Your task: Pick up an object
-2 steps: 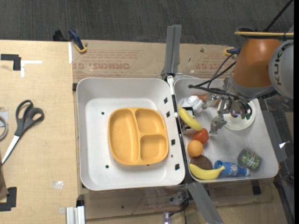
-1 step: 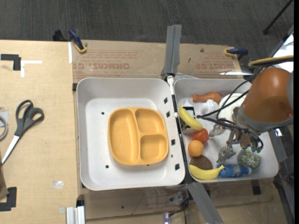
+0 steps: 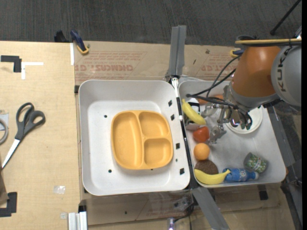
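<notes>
A red tomato (image 3: 201, 133) lies in the right bin (image 3: 271, 174), between a banana (image 3: 193, 113) farther off and an orange (image 3: 202, 151) nearer. The gripper (image 3: 217, 133) hangs just right of it; whether its fingers are open I cannot tell.

yellow plate (image 3: 142, 140) | white bins (image 3: 91, 143) | red tomato (image 3: 201, 134) | blue bottle (image 3: 238, 175)

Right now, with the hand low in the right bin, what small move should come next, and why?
Probably a short descent toward the red tomato. The hand hangs just beside it with nothing visibly between its fingers, and the orange and banana crowd close, so a small, straight move seems safest.
</notes>
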Controlling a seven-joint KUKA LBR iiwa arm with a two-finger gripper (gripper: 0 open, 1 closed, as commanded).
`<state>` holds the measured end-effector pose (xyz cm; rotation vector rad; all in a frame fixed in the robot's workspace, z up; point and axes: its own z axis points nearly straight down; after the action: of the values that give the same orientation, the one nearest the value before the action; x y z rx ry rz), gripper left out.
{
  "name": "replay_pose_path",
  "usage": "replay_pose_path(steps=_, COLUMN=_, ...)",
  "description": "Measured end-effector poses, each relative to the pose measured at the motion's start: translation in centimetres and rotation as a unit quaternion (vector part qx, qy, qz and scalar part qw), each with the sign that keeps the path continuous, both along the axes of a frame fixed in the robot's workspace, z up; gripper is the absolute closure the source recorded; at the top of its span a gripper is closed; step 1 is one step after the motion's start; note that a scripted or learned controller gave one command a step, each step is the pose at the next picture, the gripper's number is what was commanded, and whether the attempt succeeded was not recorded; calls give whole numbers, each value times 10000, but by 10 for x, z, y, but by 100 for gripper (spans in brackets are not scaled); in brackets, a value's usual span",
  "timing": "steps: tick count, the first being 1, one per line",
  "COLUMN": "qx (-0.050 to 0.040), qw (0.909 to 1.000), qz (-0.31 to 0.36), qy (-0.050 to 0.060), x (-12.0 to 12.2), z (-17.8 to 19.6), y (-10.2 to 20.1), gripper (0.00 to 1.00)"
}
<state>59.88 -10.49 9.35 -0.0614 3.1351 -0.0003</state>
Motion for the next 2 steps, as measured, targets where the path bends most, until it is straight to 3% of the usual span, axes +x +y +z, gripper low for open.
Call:
replay_pose_path(steps=1, qx=-5, qw=10000, qz=-23, qy=-10, x=8, z=2, y=-84, gripper=0)
replay_pose_path(steps=2, qx=-4, qw=9987, qz=501, qy=-18, x=63, z=2, y=-28, gripper=0)
